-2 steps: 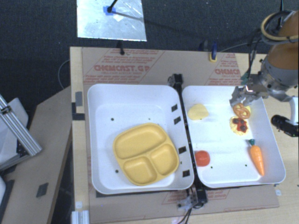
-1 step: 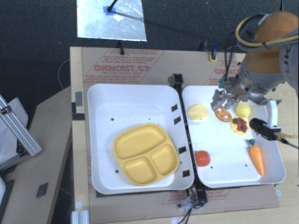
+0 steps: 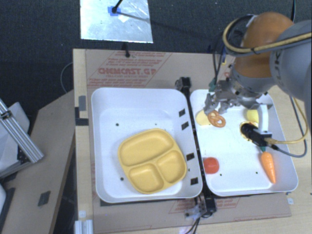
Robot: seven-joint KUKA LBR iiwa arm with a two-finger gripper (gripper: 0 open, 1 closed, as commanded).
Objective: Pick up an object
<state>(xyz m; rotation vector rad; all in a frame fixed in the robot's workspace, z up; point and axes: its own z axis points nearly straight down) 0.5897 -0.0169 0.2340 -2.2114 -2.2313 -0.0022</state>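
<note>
While the arm reaches in from the right over the far part of the right bin (image 3: 287,182), its end effector (image 3: 214,107) hangs low just above a small pretzel-shaped toy (image 3: 216,119), with a pale yellow piece (image 3: 202,117) touching that toy on its left. Whether the end effector is open or closed on anything cannot be told from this slant. To my eye the step in hand is the descent onto a target, most likely the pretzel; nothing looks lifted yet. Other candidates lie in the same bin: a red tomato-like piece (image 3: 211,165) near the front left, a carrot (image 3: 268,166) at the right, a yellow lump (image 3: 252,115) by the arm. The left bin (image 3: 105,130) carries a yellow divided tray (image 3: 152,160). Next, a centred close on the pretzel without dragging in its neighbour, then a straight lift.
</note>
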